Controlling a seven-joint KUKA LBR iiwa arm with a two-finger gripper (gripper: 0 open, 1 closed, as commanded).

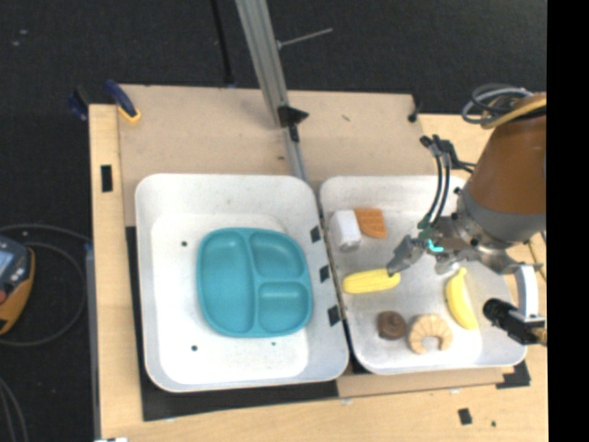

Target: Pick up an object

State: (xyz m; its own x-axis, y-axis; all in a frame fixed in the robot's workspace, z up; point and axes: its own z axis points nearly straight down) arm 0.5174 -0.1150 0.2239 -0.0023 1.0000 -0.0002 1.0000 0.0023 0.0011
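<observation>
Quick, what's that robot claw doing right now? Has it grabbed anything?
Gripper: hovering beside the yellow corn cob in the right bin; cannot be told whether it is open, closed or gripping anything.

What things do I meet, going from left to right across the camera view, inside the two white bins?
Blue divided plate → white block → orange piece → brown donut → croissant → banana.
</observation>
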